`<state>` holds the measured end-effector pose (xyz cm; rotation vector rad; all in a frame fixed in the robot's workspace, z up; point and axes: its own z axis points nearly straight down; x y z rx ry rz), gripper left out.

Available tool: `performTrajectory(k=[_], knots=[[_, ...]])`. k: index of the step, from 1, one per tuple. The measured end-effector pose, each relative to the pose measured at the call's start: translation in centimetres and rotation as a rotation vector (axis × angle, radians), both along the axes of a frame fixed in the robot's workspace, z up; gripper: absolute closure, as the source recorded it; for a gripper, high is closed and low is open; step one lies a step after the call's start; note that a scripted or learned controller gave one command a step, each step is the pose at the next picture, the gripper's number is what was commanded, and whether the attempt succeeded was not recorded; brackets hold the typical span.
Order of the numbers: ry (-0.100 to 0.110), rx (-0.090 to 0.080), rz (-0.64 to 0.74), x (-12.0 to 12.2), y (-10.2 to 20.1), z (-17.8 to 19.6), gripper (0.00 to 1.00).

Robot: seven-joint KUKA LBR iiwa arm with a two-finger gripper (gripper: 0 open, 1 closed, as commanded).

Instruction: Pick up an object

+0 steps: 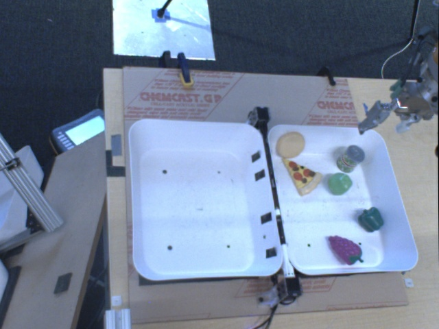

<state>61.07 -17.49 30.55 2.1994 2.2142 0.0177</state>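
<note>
Nearest the camera, in the right bin, you have a purple bunch of grapes lying close to the bin's front edge, toward its front right corner. Behind it, against the right wall, sits a dark green pepper. Further back, a light green round fruit rests near the bin's middle, with a pizza slice just beside it on the side of the divider between the bins. A small grey can stands behind the green fruit, toward the back right corner. A tan round cookie lies at the back left corner of this bin, just behind the pizza slice.

The left bin adjoins the right one along a shared edge. Both rest on a cardboard sheet with red print.

Your gripper hangs beyond the back right corner of the right bin, outside its rim, well apart from every object. Its jaws cannot be judged spread or closed at this resolution. Nothing is seen between them.
</note>
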Motion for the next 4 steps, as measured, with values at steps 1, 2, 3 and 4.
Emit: performTrajectory(k=[1,2,3,4], knots=[[0.036,0.010,-0.009,-3.0,-2.9,-17.2,0.00],[0.028,0.010,-0.001,-5.8,2.2,-22.5,0.00],[0.004,0.003,0.000,-6.9,3.9,-3.5,0.00],[0.029,0.008,-0.005,-3.1,2.5,-15.0,0.00]])
